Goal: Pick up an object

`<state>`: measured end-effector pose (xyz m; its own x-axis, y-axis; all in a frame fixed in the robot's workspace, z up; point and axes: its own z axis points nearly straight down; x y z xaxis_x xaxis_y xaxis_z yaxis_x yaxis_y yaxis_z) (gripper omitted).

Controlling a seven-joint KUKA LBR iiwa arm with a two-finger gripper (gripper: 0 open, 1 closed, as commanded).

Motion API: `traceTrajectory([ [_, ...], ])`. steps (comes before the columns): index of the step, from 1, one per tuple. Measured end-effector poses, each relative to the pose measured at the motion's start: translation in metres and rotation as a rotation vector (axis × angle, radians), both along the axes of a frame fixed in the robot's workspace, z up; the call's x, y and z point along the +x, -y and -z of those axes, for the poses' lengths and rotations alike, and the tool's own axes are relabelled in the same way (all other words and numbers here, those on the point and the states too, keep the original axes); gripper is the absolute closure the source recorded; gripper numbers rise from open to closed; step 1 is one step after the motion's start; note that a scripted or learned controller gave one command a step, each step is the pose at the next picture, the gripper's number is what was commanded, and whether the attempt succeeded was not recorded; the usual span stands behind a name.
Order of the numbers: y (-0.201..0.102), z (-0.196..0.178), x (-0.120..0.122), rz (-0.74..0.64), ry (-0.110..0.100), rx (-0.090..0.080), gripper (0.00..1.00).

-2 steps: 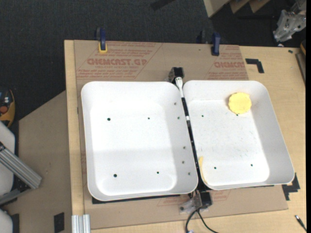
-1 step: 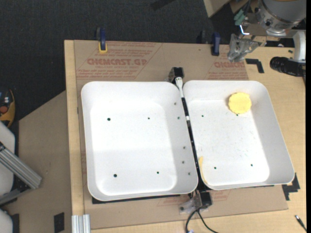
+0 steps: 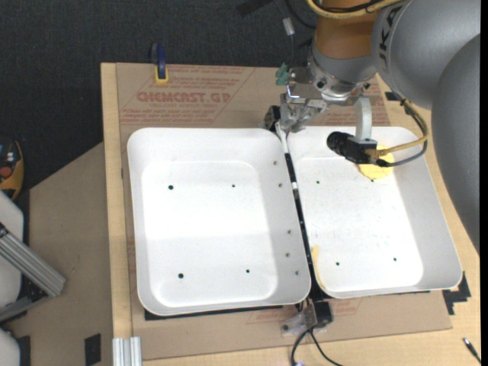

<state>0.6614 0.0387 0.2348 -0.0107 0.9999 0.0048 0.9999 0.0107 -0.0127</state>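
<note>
1. The grey robot arm (image 3: 431,44) with its orange band (image 3: 352,2) comes in from the upper right of the frame.
2. Its two-finger gripper (image 3: 288,120) sits at the top centre of the frame, over the far end of the seam where the two bins meet. Its tip is close to the rims there.
3. The metal parts of the gripper are small and bunched from this angle, so I cannot tell whether it is spread or pressed together. Nothing can be seen held in it.
4. A small flat yellow object (image 3: 375,171) lies in the shallow white right bin (image 3: 381,231), in that bin's upper part. It is to the right of the gripper and apart from it, and robot hardware partly covers it.
5. A small pale yellow scrap (image 3: 314,255) lies against the right bin's left wall, toward the lower centre of the frame.
6. The shallow white left bin (image 3: 206,231) shows a few small dark dots on its floor.
7. Both bins rest on a brown board with red lettering (image 3: 198,91).
8. A blue and yellow clamp (image 3: 158,63) grips the board's far edge, in the upper left of the frame.
</note>
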Motion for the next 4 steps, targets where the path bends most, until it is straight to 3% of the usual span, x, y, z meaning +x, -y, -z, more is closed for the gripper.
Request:
traceTrajectory([
  [1,-0.085,-0.102,-0.002,0.002,0.024,-0.002,1.0],
  [2,0.081,-0.106,-0.014,0.027,0.012,-0.012,1.0],
  [3,0.185,-0.145,0.003,0.018,0.022,-0.011,1.0],
  [4,0.269,-0.18,-0.004,0.018,0.021,-0.012,1.0],
])
